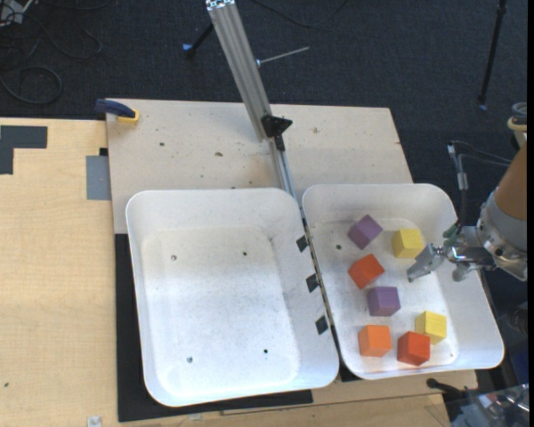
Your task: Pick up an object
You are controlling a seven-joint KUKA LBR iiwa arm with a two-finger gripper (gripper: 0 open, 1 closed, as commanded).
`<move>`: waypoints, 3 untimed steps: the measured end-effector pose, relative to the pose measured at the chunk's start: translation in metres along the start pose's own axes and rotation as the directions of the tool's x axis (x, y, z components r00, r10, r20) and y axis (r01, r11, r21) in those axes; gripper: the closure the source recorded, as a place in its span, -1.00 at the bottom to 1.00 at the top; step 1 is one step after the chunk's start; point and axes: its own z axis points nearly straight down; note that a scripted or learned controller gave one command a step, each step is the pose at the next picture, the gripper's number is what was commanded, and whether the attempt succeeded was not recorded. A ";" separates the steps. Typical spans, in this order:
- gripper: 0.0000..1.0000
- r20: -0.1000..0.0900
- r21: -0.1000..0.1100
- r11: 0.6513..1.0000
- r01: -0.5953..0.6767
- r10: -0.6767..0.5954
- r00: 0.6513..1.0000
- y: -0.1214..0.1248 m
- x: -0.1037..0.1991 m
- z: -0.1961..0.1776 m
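Seen from above at a slant, two shallow white bins with rounded corners sit side by side on a pale, speckled wooden board. The left bin (218, 363) has a matte floor dusted with grey scuffing and a few dark specks. The right bin (432, 196) holds seven small blocks, all matte and cube-shaped. A purple cube (365, 231) and a yellow cube (408, 242) lie near the back, an orange-red cube (366, 270) sits in front of them, and a second purple cube (384, 301) lies just nearer the front. Along the front wall are an orange cube (374, 340), a red cube (414, 348) just beside it, and another yellow cube (432, 325) touching or nearly touching the red one.

The gripper (433, 263) reaches in over the right bin's far side, grey metal, just right of the back yellow cube. Its fingers look spread, with nothing between them. The arm behind it is cut off by the frame's edge and partly blurred.

A ribbed aluminium post (242, 68) slants up from the board, and a blue-and-yellow clamp (117, 110) sits at its back left corner.
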 end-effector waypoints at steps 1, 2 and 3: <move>-1.00 0.002 -0.006 1.000 -0.002 0.002 1.000 0.001 -0.001 -0.003; -1.00 0.000 -0.001 1.000 -0.002 0.002 1.000 0.002 0.001 0.041; -1.00 -0.002 -0.016 1.000 -0.002 0.002 1.000 -0.002 0.007 0.087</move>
